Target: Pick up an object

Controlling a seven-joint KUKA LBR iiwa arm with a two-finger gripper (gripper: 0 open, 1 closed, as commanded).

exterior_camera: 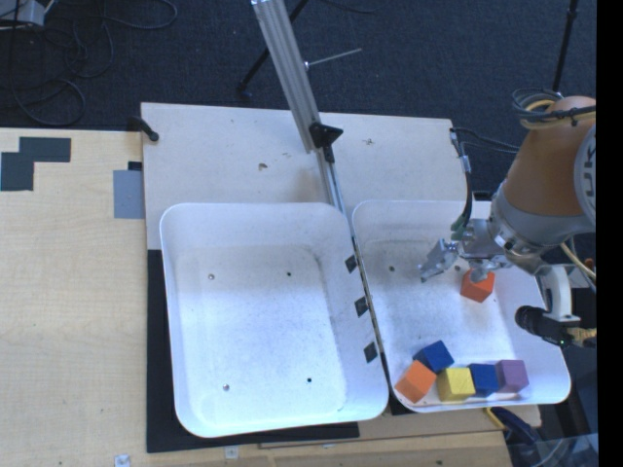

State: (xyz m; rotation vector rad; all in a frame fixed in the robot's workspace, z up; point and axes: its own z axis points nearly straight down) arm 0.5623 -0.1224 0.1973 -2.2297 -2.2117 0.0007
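Camera view: approach step — gripper fingers seen slightly parted, nothing held; red block lies just beside, wrist-side. Realignment over it needed before closing.

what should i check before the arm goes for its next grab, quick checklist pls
1. Blocks to pick lie in the right bin: ok. An orange block, blue block, yellow block, second blue block and purple block cluster at its near edge.
2. Gripper over the right bin: ok.
3. Gripper holds a block: cannot tell. A red-orange block sits right beside the wrist, grip unclear.
4. Room around the cluster blocks: not ok, they touch each other.
5. Red-orange block apart from the cluster: ok.
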